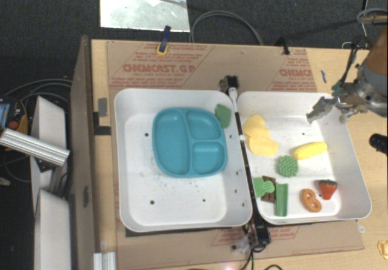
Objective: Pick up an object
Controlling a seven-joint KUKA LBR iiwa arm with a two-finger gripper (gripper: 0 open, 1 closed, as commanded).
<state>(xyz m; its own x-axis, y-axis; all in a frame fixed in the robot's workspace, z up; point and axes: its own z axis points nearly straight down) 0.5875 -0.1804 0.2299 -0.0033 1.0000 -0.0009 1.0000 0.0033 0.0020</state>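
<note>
The gripper (324,108) is seen at the upper right of the right bin (357,168), reaching in from three o'clock; whether the fingers are spread or closed cannot be told at this size, and nothing is seen between them. The nearest candidate is judged to be the yellow corn cob (310,151), which lies below the gripper, at about six to seven o'clock from it, with its long axis running roughly from eight to two o'clock. A grasp across that axis would be called for. Further off, toward eight o'clock, a yellow slice-shaped piece (259,136) and a green knobbly ball (288,166) are found, and along the bin's lower edge a green block (281,198), a pretzel (311,200) and a strawberry (328,189). A blue divided plate (188,142) sits in the left bin (136,202). On the brown board (260,65) covering the surface, "CHEMCAST" can be read in red, printed twice.
</note>
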